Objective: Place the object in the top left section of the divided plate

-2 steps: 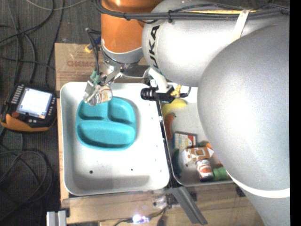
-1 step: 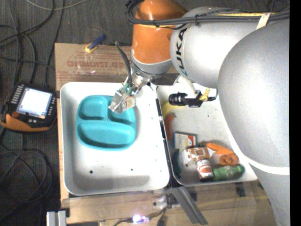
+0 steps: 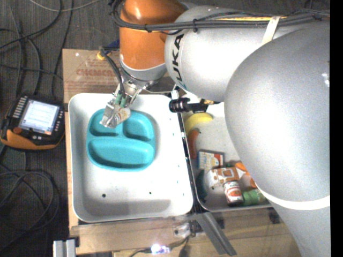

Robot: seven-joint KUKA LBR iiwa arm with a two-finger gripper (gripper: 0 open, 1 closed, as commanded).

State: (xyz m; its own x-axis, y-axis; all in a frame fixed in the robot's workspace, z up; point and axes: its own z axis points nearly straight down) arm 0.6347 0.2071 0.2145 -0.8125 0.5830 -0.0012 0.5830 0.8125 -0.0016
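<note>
From where I stand, the arm reaches in over the left white bin (image 3: 80,197), where a turquoise divided plate (image 3: 122,153) lies flat toward the bin's far end. The gripper (image 3: 115,115) hangs right above the plate's top left section (image 3: 102,127), tilted slightly, and between its fingers (image 3: 110,118) there seems to be a small pale object (image 3: 120,113) with a hint of green; it is too small and blurred for me to name it, and I cannot say for certain how firmly it is pinched. The fingers look narrow, closed in around that little thing rather than spread. The object sits just over the section it is meant for, apparently not yet resting on the plate. I judge this to be the placing step, close to its end. The next move calls for a short descent, so the thing lands inside the ridge that divides the plate, then a release and a straight lift clear. In the right bin (image 3: 199,194), beside the plate's bin, lie a banana (image 3: 197,120), a small carton (image 3: 210,159) and a can (image 3: 232,193), all untouched.
</note>
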